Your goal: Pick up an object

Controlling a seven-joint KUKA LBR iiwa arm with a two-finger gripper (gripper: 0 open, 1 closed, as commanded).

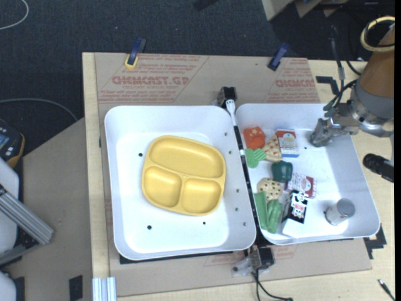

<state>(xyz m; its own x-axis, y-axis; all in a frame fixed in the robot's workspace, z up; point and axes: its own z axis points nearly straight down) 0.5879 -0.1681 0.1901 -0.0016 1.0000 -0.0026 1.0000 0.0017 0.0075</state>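
Two white bins sat side by side on a brown board point(188, 74) printed with red lettering. The left bin point(119, 168) held a yellow divided plate point(183, 174) with three compartments. The right bin point(357, 187) lay just beside it, their rims touching. Two blue clamps gripped the board's far edge, one point(134, 52) at the left, another point(278, 56) further right. Dark carpet point(94, 17) lay beyond the bench.

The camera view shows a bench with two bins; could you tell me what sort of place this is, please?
Probably a robotics lab's grasping test bench: a robot arm reaches over two white bins, toy food and small packets fill one, and cables lie on dark carpet.
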